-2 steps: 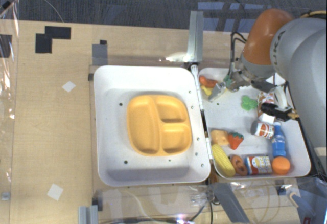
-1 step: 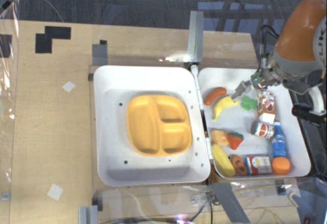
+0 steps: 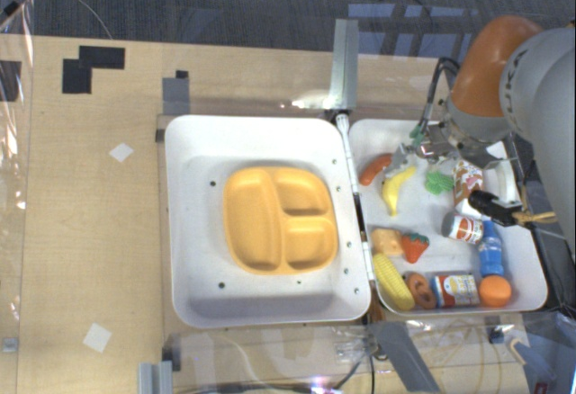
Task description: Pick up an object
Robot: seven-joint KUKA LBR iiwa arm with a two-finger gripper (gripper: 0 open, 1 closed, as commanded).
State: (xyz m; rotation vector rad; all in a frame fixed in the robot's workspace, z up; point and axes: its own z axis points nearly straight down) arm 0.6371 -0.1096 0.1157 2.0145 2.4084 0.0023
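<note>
Toys (image 3: 396,188) in right bin (image 3: 536,286), tray (image 3: 277,219) in left bin (image 3: 193,293)

My one fixed camera, mounted above the bench (image 3: 81,230), looking down at a slant, both white bins side by side in my frame, left bin (image 3: 193,158), right bin (image 3: 531,280), moderately close, arm (image 3: 517,77) entering from the right

Glossy plastic tray (image 3: 274,219), matt wood bench (image 3: 90,230).
</note>
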